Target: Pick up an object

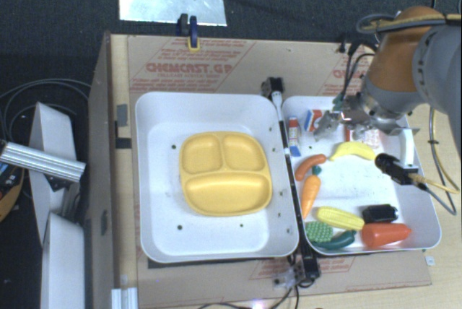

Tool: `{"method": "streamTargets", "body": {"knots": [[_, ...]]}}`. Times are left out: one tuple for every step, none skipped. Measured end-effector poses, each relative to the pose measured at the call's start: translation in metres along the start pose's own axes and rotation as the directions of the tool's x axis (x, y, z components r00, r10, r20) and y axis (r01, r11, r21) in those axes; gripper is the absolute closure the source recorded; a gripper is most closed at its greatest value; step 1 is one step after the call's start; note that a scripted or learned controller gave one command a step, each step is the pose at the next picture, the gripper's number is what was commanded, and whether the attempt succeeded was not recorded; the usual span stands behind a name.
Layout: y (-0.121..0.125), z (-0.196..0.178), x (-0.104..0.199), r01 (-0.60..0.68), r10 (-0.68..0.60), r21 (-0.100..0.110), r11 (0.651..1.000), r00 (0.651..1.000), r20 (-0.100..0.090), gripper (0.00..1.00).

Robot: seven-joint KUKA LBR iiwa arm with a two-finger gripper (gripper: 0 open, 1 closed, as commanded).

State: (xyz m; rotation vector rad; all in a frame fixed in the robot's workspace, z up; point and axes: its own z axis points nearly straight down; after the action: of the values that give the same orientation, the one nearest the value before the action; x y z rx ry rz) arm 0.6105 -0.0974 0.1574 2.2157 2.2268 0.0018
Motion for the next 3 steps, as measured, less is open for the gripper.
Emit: {"method": "streamTargets", "body": {"knots": [[-0.034,0.066,0.008,-0.003,0.003,-0.017,1.0,1.0,-0.001,0.0],[-0.053,0.066,0.008,-0.004,0.005,-0.021,1.0,1.0,0.003,0.0],[-0.07,0.066,0.012,-0.005,0.005,-0.021,1.0,1.0,0.003,0.0]]}}
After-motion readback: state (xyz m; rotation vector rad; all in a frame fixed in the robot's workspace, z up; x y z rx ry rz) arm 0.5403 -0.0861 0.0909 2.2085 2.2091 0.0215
